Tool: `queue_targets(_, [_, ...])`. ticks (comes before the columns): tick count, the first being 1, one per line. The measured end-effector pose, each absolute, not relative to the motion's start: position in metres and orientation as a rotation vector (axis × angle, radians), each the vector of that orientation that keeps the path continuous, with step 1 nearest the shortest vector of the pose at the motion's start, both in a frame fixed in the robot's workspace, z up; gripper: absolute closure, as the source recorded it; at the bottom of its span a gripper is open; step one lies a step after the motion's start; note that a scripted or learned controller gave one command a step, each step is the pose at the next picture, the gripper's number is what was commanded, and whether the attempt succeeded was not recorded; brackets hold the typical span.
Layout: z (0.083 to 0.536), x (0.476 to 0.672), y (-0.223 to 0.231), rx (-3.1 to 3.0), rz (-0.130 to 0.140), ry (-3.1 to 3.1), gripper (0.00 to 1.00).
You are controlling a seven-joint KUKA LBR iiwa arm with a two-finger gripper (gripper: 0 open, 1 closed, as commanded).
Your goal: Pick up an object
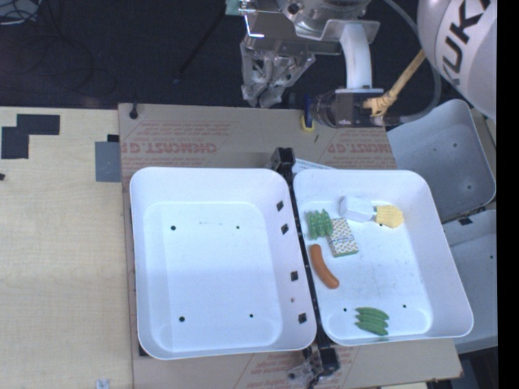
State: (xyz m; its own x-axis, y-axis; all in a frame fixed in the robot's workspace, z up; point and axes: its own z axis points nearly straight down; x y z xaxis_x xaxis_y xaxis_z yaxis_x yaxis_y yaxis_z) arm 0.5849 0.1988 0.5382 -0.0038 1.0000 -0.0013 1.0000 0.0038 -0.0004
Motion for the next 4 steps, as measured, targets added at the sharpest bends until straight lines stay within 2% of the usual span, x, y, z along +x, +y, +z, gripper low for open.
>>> queue_targets(1, [0.5376,0.4791,0.2031,2.219,-0.011,2.23,1.0])
queue_targets(2, [0.5371,0.4831,0.2039,2.219,-0.008,2.227,0.0])
queue_targets(3, [0.5467,0.483,0.2051,2.214,-0.014,2.234,1.0])
queue_targets(4, [0.5463,0.4831,0.2047,2.215,-0.015,2.234,0.0])
